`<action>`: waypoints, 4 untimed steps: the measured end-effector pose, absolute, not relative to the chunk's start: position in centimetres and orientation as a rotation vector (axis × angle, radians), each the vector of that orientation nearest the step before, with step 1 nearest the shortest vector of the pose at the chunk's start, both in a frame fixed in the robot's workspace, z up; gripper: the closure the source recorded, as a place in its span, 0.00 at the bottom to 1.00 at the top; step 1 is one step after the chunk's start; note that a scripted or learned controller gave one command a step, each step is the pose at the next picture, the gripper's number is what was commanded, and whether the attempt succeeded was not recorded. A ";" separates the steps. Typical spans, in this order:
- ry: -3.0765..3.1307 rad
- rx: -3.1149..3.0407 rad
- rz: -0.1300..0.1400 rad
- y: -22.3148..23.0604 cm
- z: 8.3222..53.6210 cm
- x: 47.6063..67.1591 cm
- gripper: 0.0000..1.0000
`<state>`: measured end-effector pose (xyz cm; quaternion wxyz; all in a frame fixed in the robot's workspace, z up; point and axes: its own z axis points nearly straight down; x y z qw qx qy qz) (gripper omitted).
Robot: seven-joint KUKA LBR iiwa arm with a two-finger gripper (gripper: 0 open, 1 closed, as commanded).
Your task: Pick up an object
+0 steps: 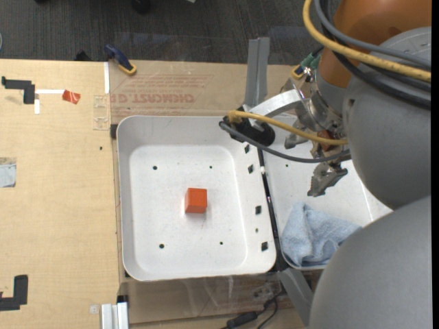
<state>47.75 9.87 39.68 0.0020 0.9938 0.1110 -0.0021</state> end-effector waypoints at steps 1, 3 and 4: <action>0.310 3.123 -0.001 13.8 44.2 47.8 0.00; 0.623 3.076 -0.009 9.6 43.7 60.2 0.00; 0.316 3.122 -0.008 8.8 35.3 53.6 0.00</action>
